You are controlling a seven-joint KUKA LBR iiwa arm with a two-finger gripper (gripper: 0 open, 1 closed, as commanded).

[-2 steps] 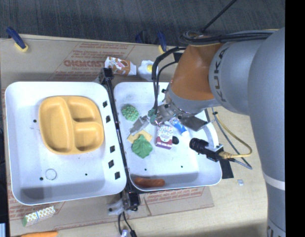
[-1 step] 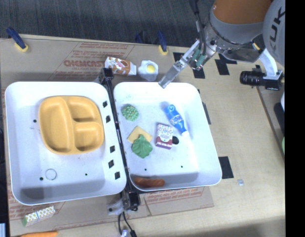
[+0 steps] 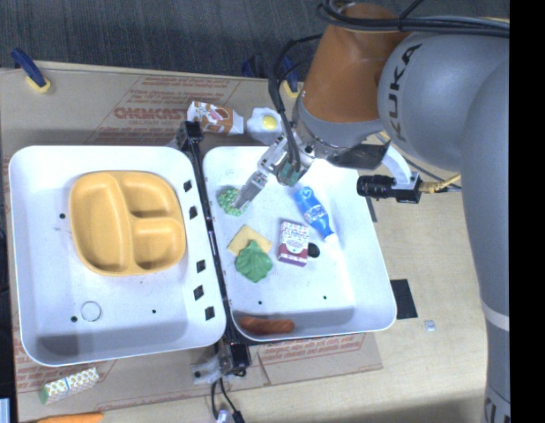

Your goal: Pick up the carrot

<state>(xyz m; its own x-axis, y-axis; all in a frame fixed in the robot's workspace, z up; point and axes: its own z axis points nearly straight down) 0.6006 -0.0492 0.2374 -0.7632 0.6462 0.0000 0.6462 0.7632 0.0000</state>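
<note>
the big grey kuka arm [image 3: 431, 69] with its orange band comes in from the right and hangs over the far part of the right bin [image 3: 365, 276]. the left bin [image 3: 34, 263] has a yellow divided plate [image 3: 127, 220] sitting in it, taking up most of the middle. the gripper [image 3: 251, 189] is angled down toward the left, tip right by a green broccoli-looking piece [image 3: 229, 200] at the far left of the right bin; honestly can't tell how far apart the fingers are or whether anything's in them. also in that bin: a blue bottle [image 3: 311, 210], a small red and white carton [image 3: 294, 241] just beside it, a green leafy lettuce thing [image 3: 253, 262] touching a yellow cheese slice [image 3: 246, 238]. the carrot [image 3: 266, 326] lies flat along the near wall of the right bin, well apart from the gripper.
</note>
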